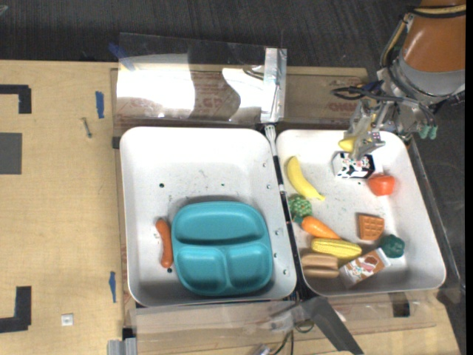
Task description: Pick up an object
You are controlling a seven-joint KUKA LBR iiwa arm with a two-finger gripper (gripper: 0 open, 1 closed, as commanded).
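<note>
Camera view: arm comes in from upper R, gripper [363,140] hanging over the far part of the right bin [425,231]. Can't tell if the jaws are spread or pinched; too cluttered and blurred there. A small yellow piece [346,145] sits at the gripper's 9 o'clock, touching or just beside it; can't tell if it's gripped. Black-and-white cow toy [355,168] right below the gripper at 6 o'clock, red tomato [381,185] at its 4 o'clock.

Rest of right bin: banana [301,177] near the left wall, broccoli [298,207] at the banana's 6, carrot [320,228], corn cob [337,248], hot dog bun [318,263], small carton [362,267], waffle [370,225], dark green item [392,245].

Left bin [148,154]: teal divided tray [220,247] in near half, sausage [165,242] at its 9 o'clock, just beside it.
</note>
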